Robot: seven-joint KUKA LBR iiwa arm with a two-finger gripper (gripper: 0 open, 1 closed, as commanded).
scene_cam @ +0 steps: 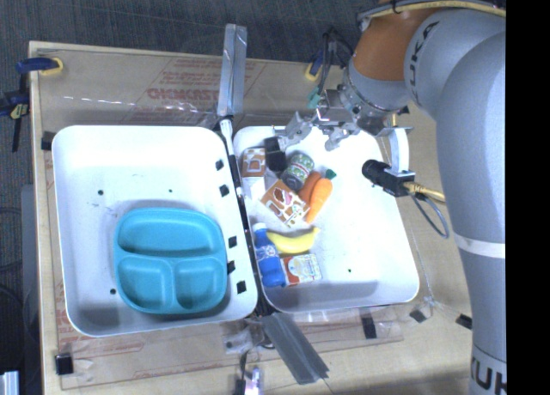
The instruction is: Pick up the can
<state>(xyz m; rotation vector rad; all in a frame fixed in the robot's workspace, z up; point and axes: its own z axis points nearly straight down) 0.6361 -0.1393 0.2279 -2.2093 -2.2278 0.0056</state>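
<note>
Camera view: the gripper (284, 146) hangs over the right bin's (378, 239) far left corner, fingers spread and holding nothing, probably lining up a grasp. The can (299, 168) lies just beside it, crowded by a carrot (316, 197) and a carton (284, 204).

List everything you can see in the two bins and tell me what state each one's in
Gripper: above the right bin's far end, holding nothing visible.
Can: lying tilted in the right bin, beside the carrot.
Carrot: lying flat.
Banana: lying flat.
Blue bottle: on its side.
Blue tray: flat in the left bin, compartments up.
</note>
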